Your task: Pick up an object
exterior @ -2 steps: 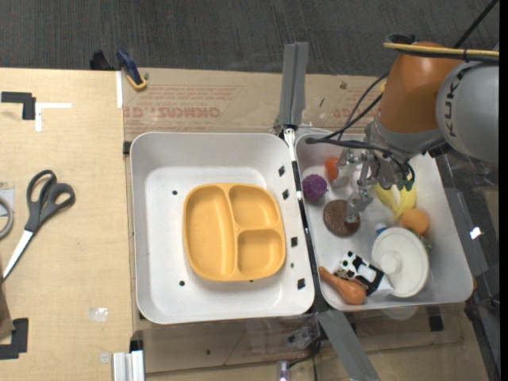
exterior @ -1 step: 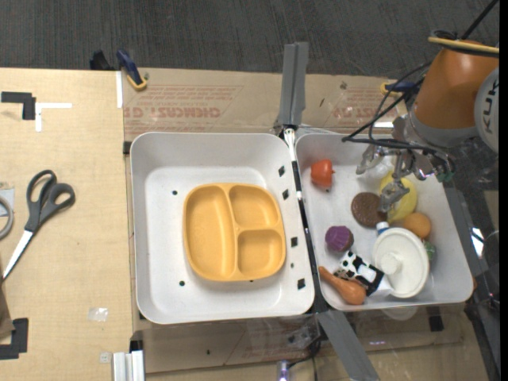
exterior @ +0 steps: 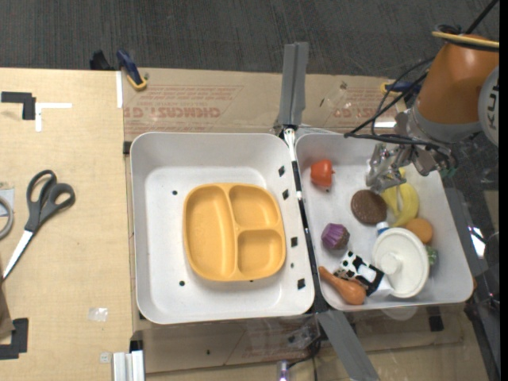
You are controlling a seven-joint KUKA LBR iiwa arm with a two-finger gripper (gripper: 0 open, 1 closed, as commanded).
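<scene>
My gripper (exterior: 386,171) hangs over the back of the right bin (exterior: 452,284), below the orange wrist band. Just under it lie a brown round disc (exterior: 369,206) and a yellow banana (exterior: 406,202). A red tomato (exterior: 321,173) sits to its left near the bin's wall. Toward the front are a purple piece (exterior: 335,235), an orange fruit (exterior: 421,229), a white round lid or cup (exterior: 401,262), a black-and-white toy (exterior: 362,270) and an orange drumstick-like piece (exterior: 343,286). I see nothing held in the gripper.
The left bin (exterior: 159,292) holds a yellow divided plate (exterior: 235,231). Scissors (exterior: 40,205) lie on the bench at far left. A blue clip (exterior: 131,68) sits at the back. A grey post (exterior: 294,86) stands between the bins' back corners.
</scene>
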